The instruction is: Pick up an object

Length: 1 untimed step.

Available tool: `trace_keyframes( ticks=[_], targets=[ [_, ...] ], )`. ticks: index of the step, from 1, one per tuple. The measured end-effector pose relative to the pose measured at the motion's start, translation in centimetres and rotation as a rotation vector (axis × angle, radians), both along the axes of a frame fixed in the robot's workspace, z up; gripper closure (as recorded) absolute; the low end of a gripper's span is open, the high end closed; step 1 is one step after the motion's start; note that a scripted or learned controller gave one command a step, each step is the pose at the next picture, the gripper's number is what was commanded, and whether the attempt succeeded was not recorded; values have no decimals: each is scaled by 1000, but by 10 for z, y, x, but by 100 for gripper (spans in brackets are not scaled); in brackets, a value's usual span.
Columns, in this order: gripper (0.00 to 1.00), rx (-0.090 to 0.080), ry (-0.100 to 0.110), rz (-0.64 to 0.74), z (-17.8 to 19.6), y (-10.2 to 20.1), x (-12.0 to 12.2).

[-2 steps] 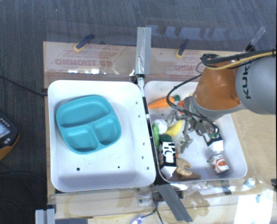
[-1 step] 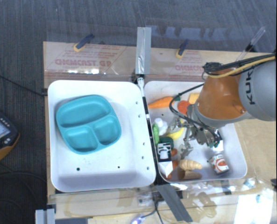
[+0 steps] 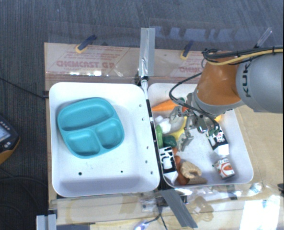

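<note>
White plastic walls hold everything you care about: the right bin point(image 3: 242, 143) is crowded along its left side, and the left bin point(image 3: 132, 171) carries a teal divided tray point(image 3: 90, 126). Look at the small bottle point(image 3: 218, 140) just right of the gripper point(image 3: 193, 128); its long axis runs from upper left to lower right, white end toward the bin's near edge. A small can point(image 3: 224, 168) lies just below it. Against the divider you have an orange piece point(image 3: 162, 106), green items point(image 3: 164, 139), a black-and-white box point(image 3: 167, 158) and a brown lumpy object point(image 3: 188, 171). Your arm point(image 3: 237, 83) comes in from the right, orange band over the bin, wrist pointing down and left. You cannot tell from this angle whether the gripper is parted or closed, and nothing visibly sits in it.
</note>
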<state>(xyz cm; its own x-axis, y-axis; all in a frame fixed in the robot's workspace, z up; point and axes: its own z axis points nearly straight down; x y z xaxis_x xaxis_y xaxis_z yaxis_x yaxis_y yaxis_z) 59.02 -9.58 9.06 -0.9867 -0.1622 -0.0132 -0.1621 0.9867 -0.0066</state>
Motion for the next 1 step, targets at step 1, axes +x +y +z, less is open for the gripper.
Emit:
trace_keyframes(
  ticks=[1],
  targets=[
    [0, 5, -6, -99, 1, 2, -17]
  ],
)
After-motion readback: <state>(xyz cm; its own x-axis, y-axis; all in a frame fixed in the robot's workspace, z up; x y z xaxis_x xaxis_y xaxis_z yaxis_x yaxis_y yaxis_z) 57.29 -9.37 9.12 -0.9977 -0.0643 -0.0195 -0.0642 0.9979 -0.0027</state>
